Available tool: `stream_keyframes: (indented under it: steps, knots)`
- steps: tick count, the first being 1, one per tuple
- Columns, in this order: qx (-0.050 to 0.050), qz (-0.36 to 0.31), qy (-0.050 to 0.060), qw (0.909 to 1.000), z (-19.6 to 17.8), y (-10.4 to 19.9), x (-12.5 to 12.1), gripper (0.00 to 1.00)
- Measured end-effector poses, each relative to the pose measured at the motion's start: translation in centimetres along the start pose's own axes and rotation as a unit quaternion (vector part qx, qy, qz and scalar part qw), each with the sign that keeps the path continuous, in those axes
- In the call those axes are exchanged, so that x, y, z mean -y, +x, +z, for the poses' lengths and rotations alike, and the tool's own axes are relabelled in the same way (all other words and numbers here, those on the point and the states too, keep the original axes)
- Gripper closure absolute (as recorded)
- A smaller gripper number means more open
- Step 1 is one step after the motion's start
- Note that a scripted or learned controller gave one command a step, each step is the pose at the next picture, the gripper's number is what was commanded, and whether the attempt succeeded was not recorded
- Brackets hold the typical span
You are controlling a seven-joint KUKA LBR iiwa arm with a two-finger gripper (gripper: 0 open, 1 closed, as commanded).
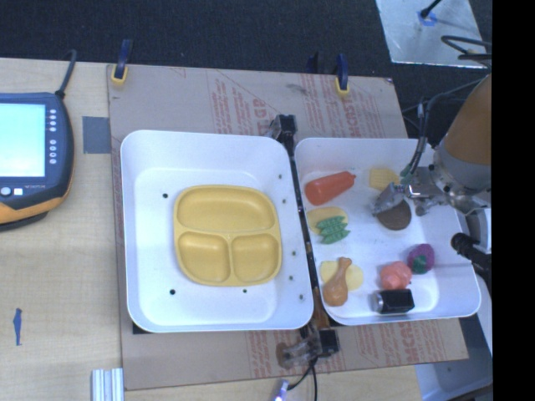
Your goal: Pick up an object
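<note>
1. The end effector [399, 200] hangs low in the right bin [451, 307], directly over a brown disc [399, 219]. It is placed as if to take that piece. Whether it is spread wide, narrowed or gripping I cannot tell, since the metal parts blur into the disc's upper edge.
2. The disc seems the likeliest object for the task. It lies on the bin floor, partly covered from above, and nothing shows it lifted.
3. Just beyond the end effector, toward the bin's far wall, sits a small yellow piece [383, 177], apart from the disc.
4. To the camera's left of it lie an orange carrot [329, 187] and a yellow-and-green toy [328, 225] (corn or beans, hard to say), both near the wall between the bins.
5. On the camera's near side are a purple piece [420, 257], a red piece [394, 274], a drumstick [338, 280] and a dark can [394, 301]. They are spread apart, probably so each can be grasped alone.
6. Well away to the left, the other bin [150, 299] holds a yellow tray [227, 233].
7. Farthest off, a pendant [25, 161] rests on the counter [58, 291], cut by the frame's left edge. The arm [468, 140] is likewise cut off at the right.
</note>
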State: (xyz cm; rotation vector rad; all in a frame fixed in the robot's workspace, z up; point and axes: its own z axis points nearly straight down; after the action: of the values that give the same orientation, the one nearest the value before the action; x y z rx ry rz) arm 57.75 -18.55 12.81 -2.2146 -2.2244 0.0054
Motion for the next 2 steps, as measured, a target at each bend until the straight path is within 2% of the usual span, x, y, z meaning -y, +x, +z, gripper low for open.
stream_keyframes:
  steps: [1, 2]
  knots:
    - [0.001, 0.000, -0.001, 1.0000, 3.5, 0.7, -0.9, 0.00]
    - [0.001, -0.001, -0.001, 1.0000, 2.3, 0.6, -1.0, 1.00]
